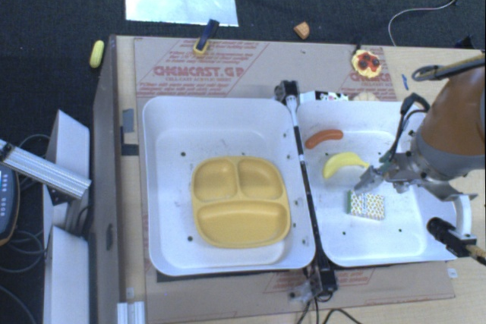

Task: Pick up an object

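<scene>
Overhead, two white bins side by side on the bench. Left bin (pixel 163 133): a yellow divided plate (pixel 241 202) sits near its middle. Right bin (pixel 410 246): an orange sausage (pixel 324 137) near the far edge, a yellow banana (pixel 344 163) just beside it toward the middle, a small patterned square (pixel 367 204) nearer the front edge. The gripper (pixel 375 177) hangs low between banana and square, close to both; whether it is released or clenched cannot be told. Arm enters over the right edge.
</scene>
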Controlling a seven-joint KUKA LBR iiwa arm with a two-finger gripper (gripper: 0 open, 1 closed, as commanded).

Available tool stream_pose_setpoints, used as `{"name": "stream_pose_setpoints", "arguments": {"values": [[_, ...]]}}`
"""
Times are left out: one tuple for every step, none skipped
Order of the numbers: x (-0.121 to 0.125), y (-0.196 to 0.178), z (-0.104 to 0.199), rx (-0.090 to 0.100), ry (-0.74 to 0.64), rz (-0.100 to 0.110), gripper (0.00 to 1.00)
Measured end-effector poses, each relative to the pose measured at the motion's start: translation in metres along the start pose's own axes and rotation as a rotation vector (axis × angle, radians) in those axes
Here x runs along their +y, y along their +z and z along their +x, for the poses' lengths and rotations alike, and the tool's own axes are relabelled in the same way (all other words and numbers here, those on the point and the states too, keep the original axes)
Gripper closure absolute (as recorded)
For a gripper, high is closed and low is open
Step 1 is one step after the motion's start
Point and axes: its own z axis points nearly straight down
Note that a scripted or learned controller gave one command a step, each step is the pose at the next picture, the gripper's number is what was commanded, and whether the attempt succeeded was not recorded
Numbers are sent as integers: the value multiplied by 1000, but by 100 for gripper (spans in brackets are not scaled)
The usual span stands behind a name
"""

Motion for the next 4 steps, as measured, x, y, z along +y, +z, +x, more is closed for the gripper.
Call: {"name": "stream_pose_setpoints", "arguments": {"values": [[0, 72, 24, -6, 2, -12, 0], [3, 61, 26, -1, -1, -16, 100], [2, 61, 27, 0, -1, -14, 0], [73, 14, 6, -2, -2, -5, 0]]}}
